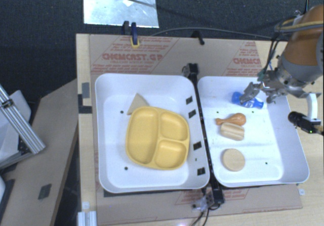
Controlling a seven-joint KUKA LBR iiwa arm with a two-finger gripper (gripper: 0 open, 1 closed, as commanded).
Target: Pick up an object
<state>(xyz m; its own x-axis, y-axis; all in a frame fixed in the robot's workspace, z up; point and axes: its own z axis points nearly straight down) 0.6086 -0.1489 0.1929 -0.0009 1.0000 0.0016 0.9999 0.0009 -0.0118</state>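
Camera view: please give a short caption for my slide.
Arm's gripper over the blue object in the right bin; yellow tray in the left bin.

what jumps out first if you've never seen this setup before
The big yellow divided plate fills much of the left bin, with a tan wedge poking out behind it. In the right bin, the end effector hangs over a blue object near the far wall. Nearer the camera lie an orange drumstick-shaped toy, a tan bun-like piece and a round tan disc.
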